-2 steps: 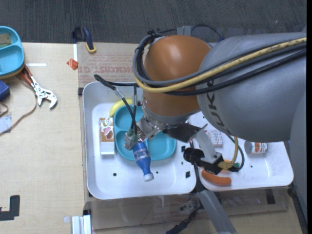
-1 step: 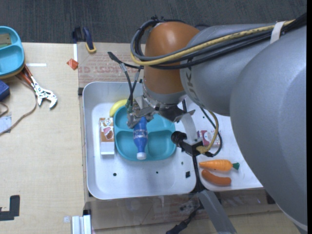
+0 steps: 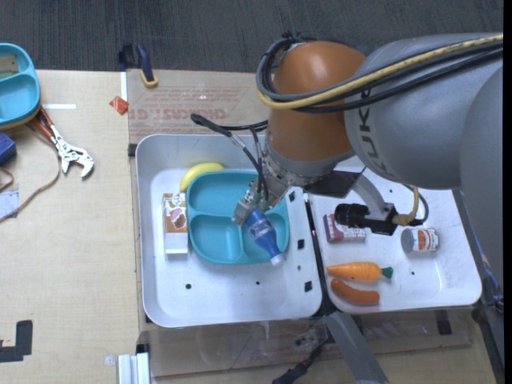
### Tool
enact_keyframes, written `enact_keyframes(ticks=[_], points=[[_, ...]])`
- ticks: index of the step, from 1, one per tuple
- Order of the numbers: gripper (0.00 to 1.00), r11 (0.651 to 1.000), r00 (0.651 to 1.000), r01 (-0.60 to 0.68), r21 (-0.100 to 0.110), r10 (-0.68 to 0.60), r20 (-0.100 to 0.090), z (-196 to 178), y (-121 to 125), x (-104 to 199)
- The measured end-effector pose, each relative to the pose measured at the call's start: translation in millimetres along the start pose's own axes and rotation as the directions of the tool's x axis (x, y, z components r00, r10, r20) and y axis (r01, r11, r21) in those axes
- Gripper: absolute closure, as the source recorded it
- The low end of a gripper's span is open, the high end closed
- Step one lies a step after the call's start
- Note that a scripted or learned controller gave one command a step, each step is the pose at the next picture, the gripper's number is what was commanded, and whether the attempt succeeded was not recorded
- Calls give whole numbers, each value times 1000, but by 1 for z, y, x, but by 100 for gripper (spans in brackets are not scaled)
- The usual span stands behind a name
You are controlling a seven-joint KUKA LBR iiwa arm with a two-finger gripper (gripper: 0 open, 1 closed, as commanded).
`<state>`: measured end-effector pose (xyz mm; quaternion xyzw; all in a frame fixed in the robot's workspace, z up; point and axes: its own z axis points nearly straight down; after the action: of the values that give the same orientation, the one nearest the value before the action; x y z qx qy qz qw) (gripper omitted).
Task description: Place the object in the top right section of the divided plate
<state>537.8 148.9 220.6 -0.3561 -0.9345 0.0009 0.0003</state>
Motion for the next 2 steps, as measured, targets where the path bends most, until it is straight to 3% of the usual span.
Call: enact_keyframes(ticks=[1, 2], points=[[100, 952, 952, -307, 3, 307, 0, 6, 8, 67], [100, 982, 982, -190, 0, 190, 2, 3, 45, -27]])
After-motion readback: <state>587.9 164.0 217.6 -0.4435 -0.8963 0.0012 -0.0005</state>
